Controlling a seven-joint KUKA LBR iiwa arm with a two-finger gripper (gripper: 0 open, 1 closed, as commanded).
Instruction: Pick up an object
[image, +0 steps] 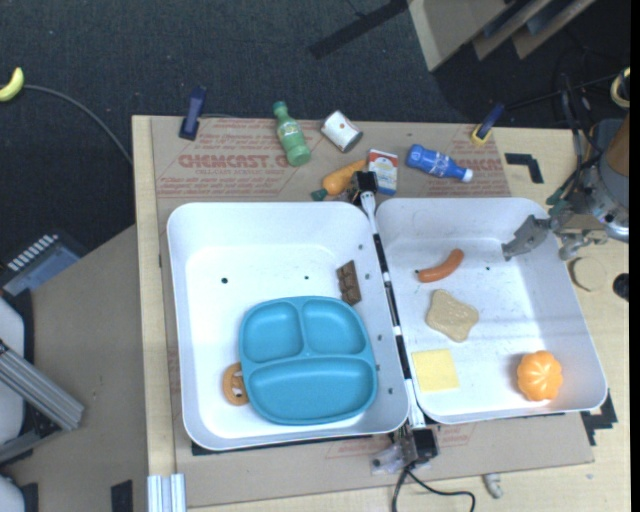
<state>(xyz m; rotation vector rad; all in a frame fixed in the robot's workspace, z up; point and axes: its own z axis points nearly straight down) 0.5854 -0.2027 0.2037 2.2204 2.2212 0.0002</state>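
The right bin (520, 215) holds an orange-red sausage (440, 265), a tan slice of bread (452, 315), a yellow cheese square (435, 370) and a small orange pumpkin-like fruit (540, 375). My gripper (540, 248) hovers over the bin's far right corner, right of the sausage and apart from it. Its grey fingers (520, 240) are spread open with nothing between them. In the left bin (200, 250) lie a blue divided plate (305, 360), a brown chocolate bar (348, 283) and a pretzel (235, 385) partly under the plate.
Behind the bins on the brown board lie a green bottle (292, 135), a white can (341, 130), a blue bottle (438, 162), a small carton (381, 170) and an orange carrot (340, 180). Blue clamps (192, 112) hold the board's far edge.
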